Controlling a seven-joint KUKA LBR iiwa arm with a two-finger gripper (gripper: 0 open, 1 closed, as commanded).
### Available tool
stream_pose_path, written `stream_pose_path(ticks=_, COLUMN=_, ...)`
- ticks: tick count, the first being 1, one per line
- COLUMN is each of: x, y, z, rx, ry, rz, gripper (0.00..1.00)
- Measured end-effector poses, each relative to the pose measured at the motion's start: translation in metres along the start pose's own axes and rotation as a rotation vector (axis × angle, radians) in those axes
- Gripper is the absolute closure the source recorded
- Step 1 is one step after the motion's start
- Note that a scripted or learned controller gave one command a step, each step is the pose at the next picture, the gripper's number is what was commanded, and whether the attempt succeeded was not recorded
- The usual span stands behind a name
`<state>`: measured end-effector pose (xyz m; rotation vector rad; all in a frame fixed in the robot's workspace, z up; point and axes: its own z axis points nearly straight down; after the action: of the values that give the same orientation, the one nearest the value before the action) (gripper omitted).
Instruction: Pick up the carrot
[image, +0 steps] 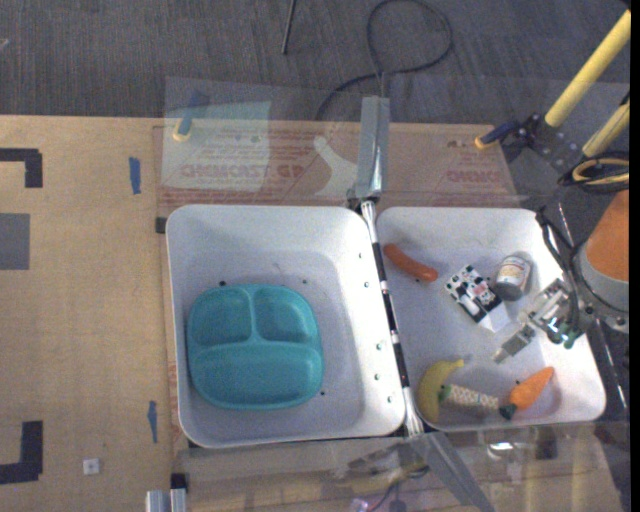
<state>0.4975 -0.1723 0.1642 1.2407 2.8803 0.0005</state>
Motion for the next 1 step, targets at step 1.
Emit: stream_pose_path(ticks=1, x=0.0015, y=-0.0047, z=-0.0400, rx=-0.001, ry=-0.001, rz=-0.126, gripper=0.00)
